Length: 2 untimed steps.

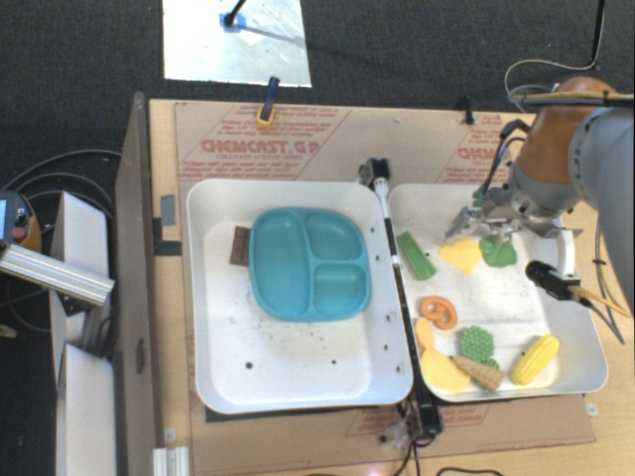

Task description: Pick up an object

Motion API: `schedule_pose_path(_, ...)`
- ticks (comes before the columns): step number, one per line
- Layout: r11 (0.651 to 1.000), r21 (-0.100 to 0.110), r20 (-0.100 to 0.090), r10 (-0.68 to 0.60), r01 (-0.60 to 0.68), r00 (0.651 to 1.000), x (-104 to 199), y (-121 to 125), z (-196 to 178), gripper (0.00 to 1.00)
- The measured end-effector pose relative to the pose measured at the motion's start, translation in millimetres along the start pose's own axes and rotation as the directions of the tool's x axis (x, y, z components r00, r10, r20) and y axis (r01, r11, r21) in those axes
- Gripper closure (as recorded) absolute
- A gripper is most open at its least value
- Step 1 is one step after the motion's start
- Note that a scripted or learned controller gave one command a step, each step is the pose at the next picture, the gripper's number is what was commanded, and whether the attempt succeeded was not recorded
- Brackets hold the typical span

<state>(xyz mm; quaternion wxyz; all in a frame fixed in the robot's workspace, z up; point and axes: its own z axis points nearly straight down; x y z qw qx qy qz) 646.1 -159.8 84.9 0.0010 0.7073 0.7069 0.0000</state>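
My gripper [483, 228] hangs low over the back part of the right bin [575, 380], with its fingers spread open. Just below it lie a yellow cheese wedge [459, 257] and a green leafy piece [500, 254]; nothing sits between the fingers. Further left in this bin lies a green pickle [415, 255] by the dividing wall. Toward the front are an orange pretzel [438, 311], a green waffle-textured piece [476, 343], a yellow corn cob [534, 358], a tan cone [479, 372] and a pale yellow piece [439, 370].
The left bin [218, 365] holds a teal divided plate [308, 264] and a small brown block [239, 246] beside it. The grey arm with its orange band [556, 152] comes in over the right bin's back right corner. Cardboard lies under both bins.
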Motion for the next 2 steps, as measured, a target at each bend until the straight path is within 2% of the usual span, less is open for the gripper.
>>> schedule_pose_path(1,1.0,0.0,0.0,-0.001,0.001,1.0,-29,-14,0,0.0)
schedule_pose_path(2,1.0,-0.005,0.0,-0.006,0.006,1.0,-47,14,-1,0.0)
